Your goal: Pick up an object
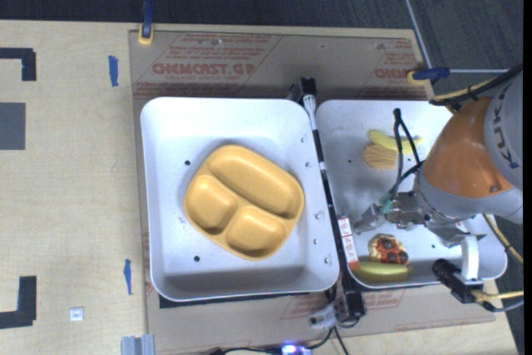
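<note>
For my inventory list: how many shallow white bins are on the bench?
2. The left shallow white bin holds a yellow three-compartment tray; the right shallow white bin is under the arm.

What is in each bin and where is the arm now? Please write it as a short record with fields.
left bin: one yellow three-part tray, lying near the middle
right bin: yellow corn-like item toward the far side; red and yellow item and banana at the near edge
arm: over the right bin
gripper: low in the right bin, just above the red and yellow item
</note>
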Controlling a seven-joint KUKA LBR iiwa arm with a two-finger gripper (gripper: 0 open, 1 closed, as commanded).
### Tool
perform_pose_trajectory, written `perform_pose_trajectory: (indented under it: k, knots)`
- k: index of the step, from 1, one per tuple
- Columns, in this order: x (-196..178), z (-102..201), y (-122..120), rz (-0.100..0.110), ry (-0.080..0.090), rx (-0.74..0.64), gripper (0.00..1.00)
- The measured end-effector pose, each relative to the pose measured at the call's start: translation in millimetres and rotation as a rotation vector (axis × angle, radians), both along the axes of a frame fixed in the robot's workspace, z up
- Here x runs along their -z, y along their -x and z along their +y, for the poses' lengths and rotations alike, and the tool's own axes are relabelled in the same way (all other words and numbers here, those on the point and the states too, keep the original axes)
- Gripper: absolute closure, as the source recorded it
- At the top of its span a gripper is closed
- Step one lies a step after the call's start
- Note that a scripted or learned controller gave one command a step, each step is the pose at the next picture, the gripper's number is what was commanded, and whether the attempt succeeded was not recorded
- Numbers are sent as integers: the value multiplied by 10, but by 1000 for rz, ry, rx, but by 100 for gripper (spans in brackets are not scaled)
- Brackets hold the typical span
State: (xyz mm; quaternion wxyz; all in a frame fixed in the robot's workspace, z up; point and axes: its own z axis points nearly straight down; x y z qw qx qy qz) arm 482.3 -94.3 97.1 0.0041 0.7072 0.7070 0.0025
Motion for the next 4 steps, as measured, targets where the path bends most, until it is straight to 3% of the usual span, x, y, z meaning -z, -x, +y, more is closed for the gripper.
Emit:
perform_pose_trajectory:
  k: [1,2,3,4]
  knots:
    - [111,26,24,7,-2,0,0]
    - [0,20,1,0,0,0,100]
    - [1,20,2,0,0,0,0]
    - [111,21,24,8,-3,-1,0]
